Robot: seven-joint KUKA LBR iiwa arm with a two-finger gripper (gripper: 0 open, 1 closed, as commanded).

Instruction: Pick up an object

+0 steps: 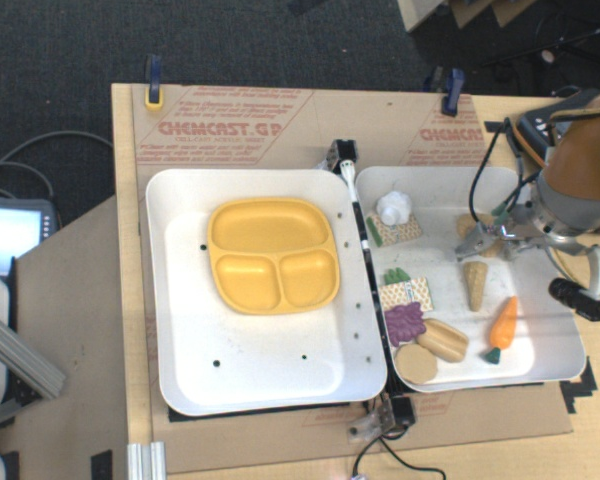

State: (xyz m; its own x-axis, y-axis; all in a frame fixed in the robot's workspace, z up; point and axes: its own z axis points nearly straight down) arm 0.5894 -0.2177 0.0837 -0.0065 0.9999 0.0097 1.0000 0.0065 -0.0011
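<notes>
A dark carpeted floor surrounds the tabletop (280, 118), whose brown board carries two shallow white bins. The left bin (180, 298), at frame centre, holds a yellow divided plate (274, 253). The right bin (550, 358), at right of centre, holds all the likely pickings: a white ball (393, 206) toward its upper left, a tan cone (476, 284) near its middle, a toy carrot (503, 324) just lower right of the cone, a patterned cracker (407, 293), a purple grape cluster (404, 322), a bread roll (442, 339) and a round biscuit (415, 364) bunched at its lower left.

The arm enters from the right edge, and the pincer (485, 238) sits low over the upper middle of the right bin, just above the cone's wide end. Whether it is released or clenched I cannot tell; nothing is plainly between its tips.

The likely trouble: the cone is tapered and lying down, so a squeeze could squirt it sideways toward the carrot. A descent slightly off could also catch the bin floor, or close on air beside the cone. The clustered items lower left are touching, so a grab there could drag neighbours.
</notes>
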